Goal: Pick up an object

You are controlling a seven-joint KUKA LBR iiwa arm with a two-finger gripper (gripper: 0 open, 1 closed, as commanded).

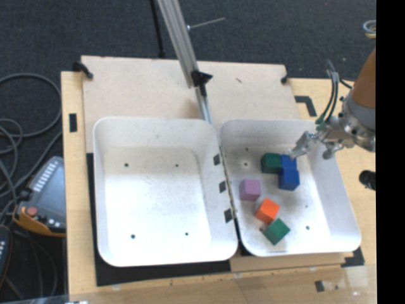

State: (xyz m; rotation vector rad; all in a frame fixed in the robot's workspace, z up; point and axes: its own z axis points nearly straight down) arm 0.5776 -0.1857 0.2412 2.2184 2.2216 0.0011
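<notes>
While in right bin (329, 227): green blocks (272, 163) 2 | blue 1 | purple 1 | orange 1

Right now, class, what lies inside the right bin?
The right bin holds five blocks: dark green block, blue block, purple block, orange block, green block. Anything beneath them is covered.

Single fixed camera, mounted above the bench (183, 94), angled downward; both bins in frame, gripper (314, 145) at right.
</notes>
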